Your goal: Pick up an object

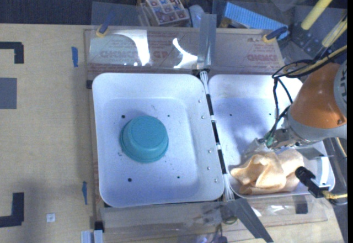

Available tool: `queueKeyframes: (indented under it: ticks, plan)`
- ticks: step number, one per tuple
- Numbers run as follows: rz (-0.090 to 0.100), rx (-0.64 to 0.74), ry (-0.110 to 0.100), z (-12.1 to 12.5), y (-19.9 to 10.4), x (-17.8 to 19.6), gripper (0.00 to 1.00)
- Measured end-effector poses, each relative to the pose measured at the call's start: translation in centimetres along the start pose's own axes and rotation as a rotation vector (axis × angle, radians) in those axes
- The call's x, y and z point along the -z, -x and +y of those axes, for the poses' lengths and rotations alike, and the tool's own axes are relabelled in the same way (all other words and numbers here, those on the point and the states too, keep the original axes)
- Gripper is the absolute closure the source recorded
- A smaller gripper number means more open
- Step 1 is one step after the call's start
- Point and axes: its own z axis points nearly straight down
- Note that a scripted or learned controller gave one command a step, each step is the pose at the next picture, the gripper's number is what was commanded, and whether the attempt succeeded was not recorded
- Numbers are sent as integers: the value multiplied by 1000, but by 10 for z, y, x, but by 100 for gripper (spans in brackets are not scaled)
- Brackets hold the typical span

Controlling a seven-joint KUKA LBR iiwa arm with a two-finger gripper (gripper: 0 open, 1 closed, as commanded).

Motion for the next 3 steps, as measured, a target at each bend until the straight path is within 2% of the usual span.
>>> queueKeyframes:
  ticks: [1,2,3]
  plan:
    - [0,127,-1,-14,-37,1,0]
    - [-2,124,4,-13,-36,11,100]
    - [-2,124,4,-13,-36,11,0]
